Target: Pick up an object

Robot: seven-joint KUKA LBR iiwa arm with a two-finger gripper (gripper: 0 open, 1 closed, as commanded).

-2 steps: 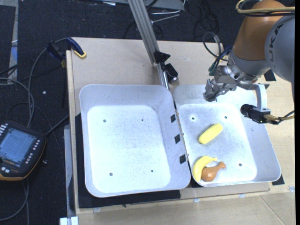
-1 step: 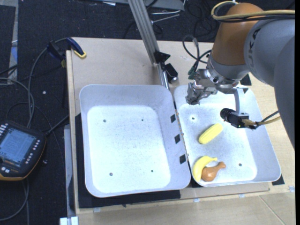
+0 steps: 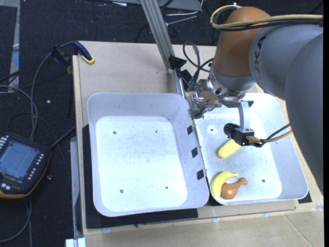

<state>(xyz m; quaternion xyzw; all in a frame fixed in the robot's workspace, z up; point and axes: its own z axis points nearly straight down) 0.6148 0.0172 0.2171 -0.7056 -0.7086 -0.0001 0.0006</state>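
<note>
In the right bin [image 3: 288, 179], a small yellow oblong object [image 3: 227, 150] lies near the middle. Closer to the front edge are a yellow banana [image 3: 221, 178] and an orange-brown drumstick-shaped toy [image 3: 234, 188], touching each other. My gripper [image 3: 201, 105] hangs under the orange-banded wrist over the right bin's far left corner, close to the rim shared with the left bin. It is up and to the left of the yellow oblong object, apart from all three things. Nothing shows in its grasp.
The left bin [image 3: 103, 112] stands beside the right one, their rims meeting along a line with black clips [image 3: 195, 152]. A slanted metal post [image 3: 160, 30] rises behind the bins. The grey arm covers the right bin's far right part.
</note>
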